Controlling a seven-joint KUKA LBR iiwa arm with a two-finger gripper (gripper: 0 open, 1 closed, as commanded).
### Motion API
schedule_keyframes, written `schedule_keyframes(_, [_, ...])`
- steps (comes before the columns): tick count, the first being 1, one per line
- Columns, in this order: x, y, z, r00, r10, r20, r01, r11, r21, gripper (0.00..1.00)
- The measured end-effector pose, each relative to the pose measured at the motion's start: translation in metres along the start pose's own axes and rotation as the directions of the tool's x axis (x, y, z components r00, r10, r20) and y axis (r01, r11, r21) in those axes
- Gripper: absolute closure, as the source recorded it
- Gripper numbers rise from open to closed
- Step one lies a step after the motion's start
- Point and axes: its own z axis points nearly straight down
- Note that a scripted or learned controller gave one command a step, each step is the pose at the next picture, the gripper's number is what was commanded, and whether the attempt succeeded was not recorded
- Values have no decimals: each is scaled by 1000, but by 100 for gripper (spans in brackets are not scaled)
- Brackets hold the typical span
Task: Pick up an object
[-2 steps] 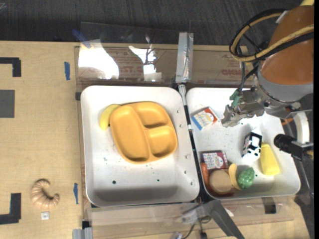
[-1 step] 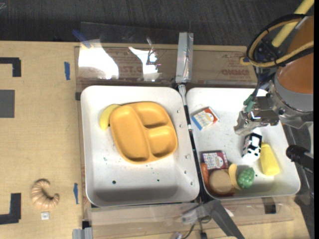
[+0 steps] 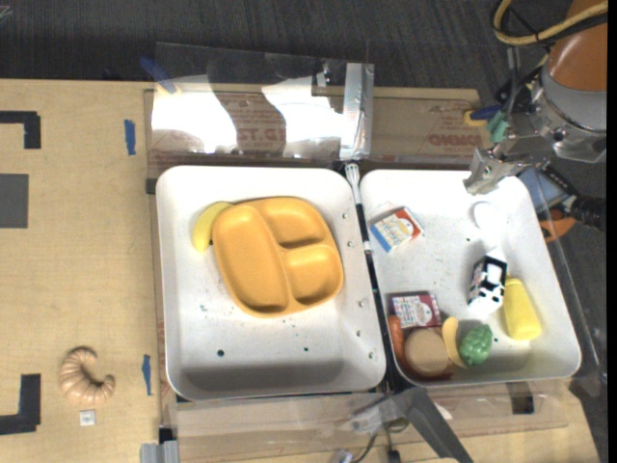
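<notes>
**Bench inventory: two bins, arm at upper right**

Camera view (single, overhead, slanted):

- Bench top (image 3: 67, 258): tan board w/ black corner marks at left edge, grey square patch, bits of blue tape. Dark carpet-like floor beyond far edge.
- Clear plastic sheet (image 3: 260, 104) w/ strong glare, behind the left bin; cardboard w/ red print under it and running on behind the right bin.
- Left bin (image 3: 183, 336): white, shallow, a few dark specks. Holds orange divided tray (image 3: 275, 254), upside unclear, roughly centre. Yellow banana (image 3: 204, 225) just beside tray's left edge, partly under it.
- Right bin (image 3: 434, 239): white, speckled. Contents:
  - small carton (image 3: 396, 229), white/red/blue, upper left part, well apart from rest.
  - black-and-white cow toy (image 3: 488, 282), right of centre.
  - yellow block (image 3: 521, 310) touching the cow toy's right side.
  - red packet (image 3: 415, 309), near front left.
  - brown round item (image 3: 426, 351) in front of packet, touching it.
  - green broccoli toy (image 3: 474, 345) beside the round item, a yellow slice btwn them.
- Loose on bench, front left: pinkish curled toy (image 3: 87, 374), outside both bins; tiny tag near it.
- Arm: grey, orange band (image 3: 583, 61), yellow cable above. Gripper (image 3: 487, 177) over right bin's far right corner, nothing seen in it; claw opening: cannot tell.
</notes>
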Motion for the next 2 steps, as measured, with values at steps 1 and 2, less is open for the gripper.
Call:
schedule_keyframes(1, [33,-28,41,987,-162,-3,162,987,2,100])
schedule_keyframes(2, [-19,48,76,992,-129,0,129,992,1,100])
